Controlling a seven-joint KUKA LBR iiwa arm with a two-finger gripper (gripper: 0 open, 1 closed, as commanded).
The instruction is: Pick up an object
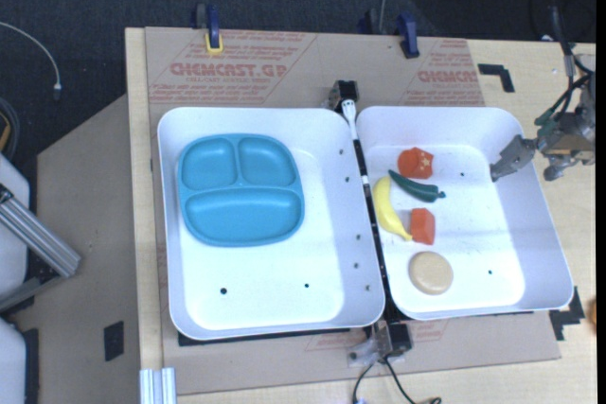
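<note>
While the gripper (511,158) hangs over the upper right rim of the right bin (530,232), we see nothing between its grey fingers, and we cannot tell whether they are spread or closed. The objects lie to its left, well apart from it, in the left half of that bin: a red tomato (415,163), a dark green pepper (417,186), a yellow banana (388,209), a small red piece (422,225) and a tan round disc (431,272). The left bin (275,274) holds a blue divided plate (241,189).
</note>
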